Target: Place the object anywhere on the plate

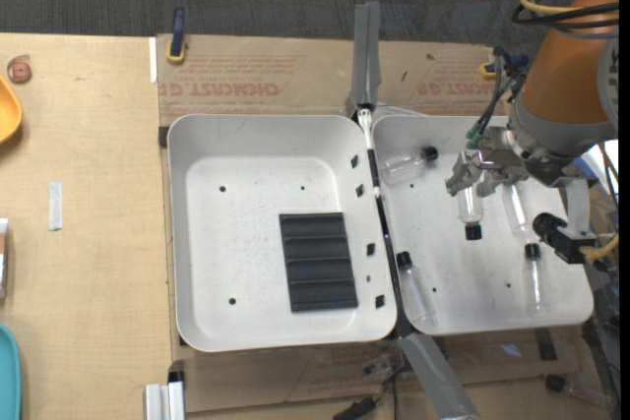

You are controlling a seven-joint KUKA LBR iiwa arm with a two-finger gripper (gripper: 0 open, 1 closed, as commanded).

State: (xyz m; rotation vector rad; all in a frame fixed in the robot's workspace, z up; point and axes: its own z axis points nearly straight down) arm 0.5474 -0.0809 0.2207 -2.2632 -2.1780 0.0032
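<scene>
- Black ribbed plate [317, 261]: flat on the floor of the left white bin [221, 251], lying toward that bin's near right part; nothing on top of it.
- Right white bin [487, 295]: just beside the plate's bin, on the view's right of the plate, with a grey divider bar between the two.
- Clear tubes with black caps, all well apart from the plate, all in the right bin:
  - nearest tube [415, 288], along the bin wall closest to the plate, cap toward the far side;
  - far tube [406, 168], beyond the plate and to its right, cap at the end away from the plate;
  - middle tube [471, 208], roughly upright in the view, cap at its lower end, directly under the end effector;
  - outer tube [534, 278], farthest from the plate, cap at its upper end.
- End effector [472, 180]: over the right bin, well to the right of the plate, at the top of the middle tube; open or closed cannot be told, nor whether that tube is gripped.
- Arm [566, 64]: grey with an orange band, farther from the plate than the end effector.
- Desk [89, 270]: pale wood to the left of the plate; printed cardboard [256, 79] beyond the plate.
</scene>
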